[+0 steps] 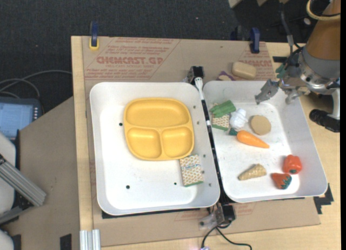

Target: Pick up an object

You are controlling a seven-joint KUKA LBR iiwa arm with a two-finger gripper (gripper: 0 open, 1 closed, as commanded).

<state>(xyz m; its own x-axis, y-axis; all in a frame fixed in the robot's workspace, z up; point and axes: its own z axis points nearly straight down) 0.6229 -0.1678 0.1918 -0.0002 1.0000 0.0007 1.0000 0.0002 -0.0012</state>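
My gripper (278,93) hangs over the far edge of the right bin (308,135), open, with nothing between its fingers. Its left finger (264,92) stands a little beyond a tan round piece (260,125). Below that lie an orange carrot (252,139), a tan wedge (252,173), a red pepper (292,163) and a small red fruit (280,180). At the bin's left side sit a green piece (223,107), a patterned packet (220,122) and a white crumpled item (238,118).
The left bin (108,151) holds a yellow divided plate (159,127) and a second patterned packet (191,169). A tan bun (244,70) rests on the cardboard behind the right bin. Blue clamps (94,39) grip the board's far edge.
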